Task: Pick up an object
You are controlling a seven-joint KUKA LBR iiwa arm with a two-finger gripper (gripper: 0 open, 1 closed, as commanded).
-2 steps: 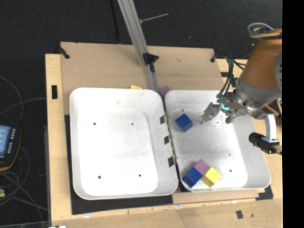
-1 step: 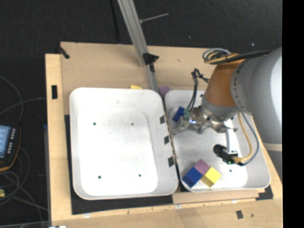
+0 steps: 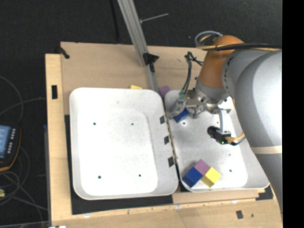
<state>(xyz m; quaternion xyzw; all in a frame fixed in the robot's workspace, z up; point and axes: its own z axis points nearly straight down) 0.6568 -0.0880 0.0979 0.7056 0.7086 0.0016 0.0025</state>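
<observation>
Camera view: end effector (image 3: 182, 109) low in right bin's (image 3: 237, 177) upper-left corner, at small blue block (image 3: 181, 118); finger state cannot be told. Grasp unconfirmed, lift outstanding. 3 blocks, blue (image 3: 192, 175), purple (image 3: 202, 166), yellow (image 3: 211, 176), clustered near front rim.

We are looking down on two white bins, taking the right bin (image 3: 237, 172) as our landmark. The grey arm (image 3: 259, 89) is reaching over its far end, and the gripper (image 3: 183, 109) is hanging low at its far left corner, just above a blue block (image 3: 181, 117). At its near edge, blue (image 3: 192, 176), purple (image 3: 202, 166) and yellow (image 3: 211, 176) blocks are sitting clustered together. The left bin (image 3: 118, 141) is lying directly alongside.
</observation>
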